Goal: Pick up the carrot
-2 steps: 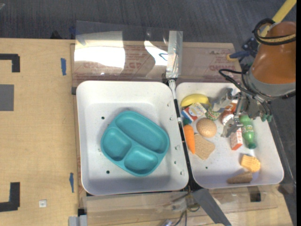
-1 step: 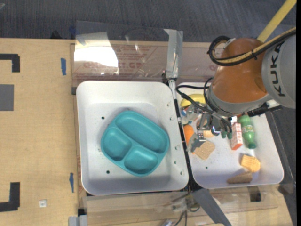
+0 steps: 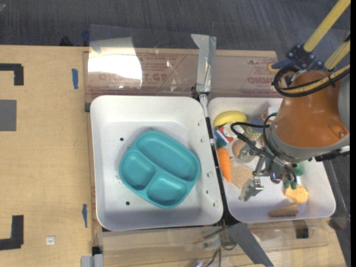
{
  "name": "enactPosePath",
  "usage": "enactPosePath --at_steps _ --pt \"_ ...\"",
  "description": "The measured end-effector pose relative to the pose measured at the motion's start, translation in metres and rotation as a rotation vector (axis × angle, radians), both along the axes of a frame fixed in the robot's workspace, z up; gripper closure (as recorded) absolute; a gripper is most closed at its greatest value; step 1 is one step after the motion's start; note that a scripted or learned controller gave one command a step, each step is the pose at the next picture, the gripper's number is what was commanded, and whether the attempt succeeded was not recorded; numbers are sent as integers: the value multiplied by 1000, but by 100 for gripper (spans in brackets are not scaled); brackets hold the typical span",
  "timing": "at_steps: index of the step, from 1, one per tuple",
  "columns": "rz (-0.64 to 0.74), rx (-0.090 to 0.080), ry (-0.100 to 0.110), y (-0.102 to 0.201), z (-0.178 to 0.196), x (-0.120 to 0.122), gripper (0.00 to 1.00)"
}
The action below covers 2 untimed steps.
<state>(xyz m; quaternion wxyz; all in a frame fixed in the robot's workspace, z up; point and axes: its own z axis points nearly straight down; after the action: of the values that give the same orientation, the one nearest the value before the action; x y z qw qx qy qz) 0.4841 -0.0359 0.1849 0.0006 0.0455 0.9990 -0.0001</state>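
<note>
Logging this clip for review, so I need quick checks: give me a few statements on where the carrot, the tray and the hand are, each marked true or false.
1. The carrot lies in the right bin, close to the wall it shares with the left bin. True.
2. The teal divided tray sits in the right bin. False: it sits in the left bin.
3. The hand has the carrot between its fingers. False: the hand is over the right bin, to the carrot's right, and the carrot lies apart from it.
4. A yellow round item lies at the far end of the right bin. True.
5. The carrot rests on the teal tray. False: it lies on the bin floor.
</note>
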Motion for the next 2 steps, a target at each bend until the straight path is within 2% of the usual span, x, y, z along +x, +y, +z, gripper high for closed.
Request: enactPosePath --at_steps 1,2 --pt "97 1 -5 23 0 32 0" --pt "209 0 0 4 0 12 0"
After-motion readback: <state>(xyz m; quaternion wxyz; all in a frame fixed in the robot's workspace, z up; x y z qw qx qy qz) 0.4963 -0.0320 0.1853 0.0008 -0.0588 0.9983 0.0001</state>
